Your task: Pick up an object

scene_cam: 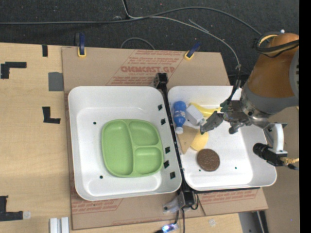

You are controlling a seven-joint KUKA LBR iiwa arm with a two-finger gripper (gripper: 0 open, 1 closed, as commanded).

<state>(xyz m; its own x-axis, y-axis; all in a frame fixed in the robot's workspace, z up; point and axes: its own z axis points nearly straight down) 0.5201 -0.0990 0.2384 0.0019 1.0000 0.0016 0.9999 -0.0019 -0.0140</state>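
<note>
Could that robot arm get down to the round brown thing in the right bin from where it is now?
Probably yes. The brown disc lies flat on bare bin floor in the right bin, with nothing on top of it. The gripper is just above it in the picture, over the same bin. A pale yellow object sits close beside it.

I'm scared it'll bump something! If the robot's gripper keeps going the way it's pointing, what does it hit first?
Probably the pale yellow piece. The gripper points down-left in the right bin, and that piece lies just past its tip. Height is hard to judge from above, so it might pass over it.
</note>
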